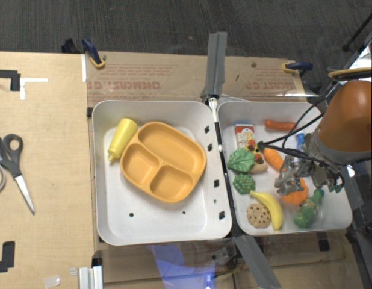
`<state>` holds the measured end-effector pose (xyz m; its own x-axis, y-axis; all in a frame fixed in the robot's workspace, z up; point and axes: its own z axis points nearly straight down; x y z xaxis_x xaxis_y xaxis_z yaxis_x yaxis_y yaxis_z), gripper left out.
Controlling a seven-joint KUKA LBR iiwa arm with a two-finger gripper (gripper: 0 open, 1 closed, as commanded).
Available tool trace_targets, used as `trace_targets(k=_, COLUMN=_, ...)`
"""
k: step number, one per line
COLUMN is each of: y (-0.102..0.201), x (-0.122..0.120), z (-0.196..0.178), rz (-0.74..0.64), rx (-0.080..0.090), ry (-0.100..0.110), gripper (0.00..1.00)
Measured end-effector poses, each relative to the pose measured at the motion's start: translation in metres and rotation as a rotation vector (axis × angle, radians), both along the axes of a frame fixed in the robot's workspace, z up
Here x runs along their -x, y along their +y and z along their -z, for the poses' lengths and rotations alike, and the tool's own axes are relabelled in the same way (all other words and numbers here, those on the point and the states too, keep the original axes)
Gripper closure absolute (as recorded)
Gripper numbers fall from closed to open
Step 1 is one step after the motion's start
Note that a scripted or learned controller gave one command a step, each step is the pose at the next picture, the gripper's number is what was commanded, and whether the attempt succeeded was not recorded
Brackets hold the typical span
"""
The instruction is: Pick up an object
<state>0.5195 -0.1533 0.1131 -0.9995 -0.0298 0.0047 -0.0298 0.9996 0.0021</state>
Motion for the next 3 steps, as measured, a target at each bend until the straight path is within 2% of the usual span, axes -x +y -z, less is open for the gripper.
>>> trace_targets(k=1, y=0.000, x=0.000, z=0.000, rz=0.000, rx=0.000, ry=0.000, gripper=0.00)
trace_targets(k=2, y=0.008, x=-0.005, z=0.023, rz=0.069, rx=0.001, ry=-0.003, gripper=0.00)
trace_targets(k=3, y=0.008, x=-0.006, z=0.017, rz=0.066, rx=0.000, ry=-0.002, gripper=1.00)
